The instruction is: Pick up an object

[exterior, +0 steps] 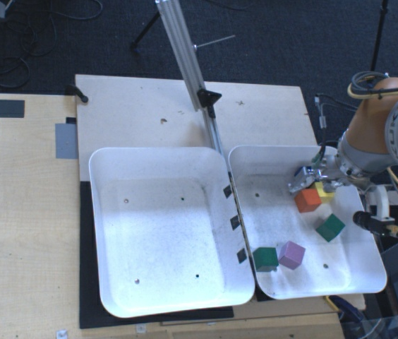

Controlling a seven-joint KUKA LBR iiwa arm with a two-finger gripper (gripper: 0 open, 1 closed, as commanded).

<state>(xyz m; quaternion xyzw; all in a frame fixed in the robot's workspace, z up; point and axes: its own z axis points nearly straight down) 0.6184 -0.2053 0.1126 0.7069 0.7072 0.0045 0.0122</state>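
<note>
1. A pale wooden bench (22,210) stands on dark carpet strewn with cables; on it lie two shallow white plastic bins side by side, the left bin (107,189) and the right bin (368,277), and a slanted aluminium rail (185,55) rises from behind the seam between them.
2. The metal two-finger gripper (306,180) of the grey arm with its orange band (379,129) sits low in the upper middle of the right bin, reaching in from the right edge. How far it is spread cannot be told from this angle; nothing is plainly seen between its tips.
3. Just below and right of the gripper lies a small orange cube (308,200), touching or nearly touching the tool. This looks the likeliest thing to be picked: it lies a shade toward the near rim from the tips, so the coming move turns on a short shift that way before closing.
4. A small yellow block (325,191) is tucked against the orange cube on its right, partly hidden by the wrist; it could crowd a grasp.
5. Farther out: a dark green cube (330,227) lower right, well apart; then a second green cube (265,259) and a lilac purple cube (291,254) just beside each other near the front rim.
6. Count: five blocks, all in the right bin: one orange, one yellow, two green, one purple. One arm, two bins.
</note>
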